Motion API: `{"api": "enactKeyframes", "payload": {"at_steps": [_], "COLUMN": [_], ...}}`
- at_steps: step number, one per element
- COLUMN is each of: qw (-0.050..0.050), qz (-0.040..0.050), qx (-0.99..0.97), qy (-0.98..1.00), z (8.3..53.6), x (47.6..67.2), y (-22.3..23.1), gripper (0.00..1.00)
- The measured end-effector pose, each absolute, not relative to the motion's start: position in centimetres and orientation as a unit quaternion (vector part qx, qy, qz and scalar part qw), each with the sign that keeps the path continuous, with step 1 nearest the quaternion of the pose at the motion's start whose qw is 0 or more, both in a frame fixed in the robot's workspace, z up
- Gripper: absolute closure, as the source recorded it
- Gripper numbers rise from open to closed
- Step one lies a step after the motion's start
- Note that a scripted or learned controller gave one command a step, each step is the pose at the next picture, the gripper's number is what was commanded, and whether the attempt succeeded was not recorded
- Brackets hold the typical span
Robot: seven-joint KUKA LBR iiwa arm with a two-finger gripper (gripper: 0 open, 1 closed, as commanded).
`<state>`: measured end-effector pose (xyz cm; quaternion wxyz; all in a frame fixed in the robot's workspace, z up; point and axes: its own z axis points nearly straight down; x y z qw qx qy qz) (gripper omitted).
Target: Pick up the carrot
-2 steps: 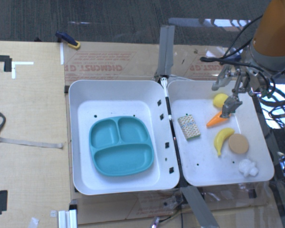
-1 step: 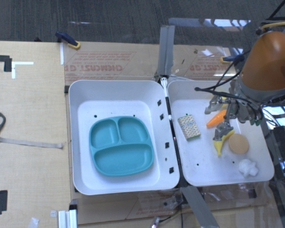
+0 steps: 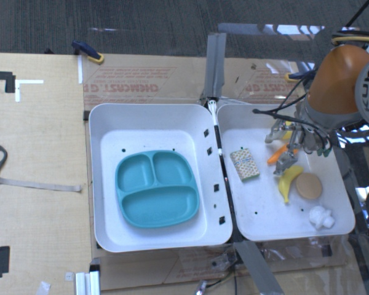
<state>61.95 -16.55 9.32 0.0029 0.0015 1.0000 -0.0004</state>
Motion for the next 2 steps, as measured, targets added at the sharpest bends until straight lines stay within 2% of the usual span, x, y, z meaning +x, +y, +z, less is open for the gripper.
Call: {"api": "enactKeyframes", "payload": {"at_steps": [1,2], "qw": [0.006,0.003], "qz": [-0.0013,-0.0004], "qx": [-0.001,-0.003], "qy": [1.0,1.0], "z": [10.5,20.6], "x": [62.2,60.7], "y": [-16.5,-13.9], "gripper": [1.0,1.0]}}
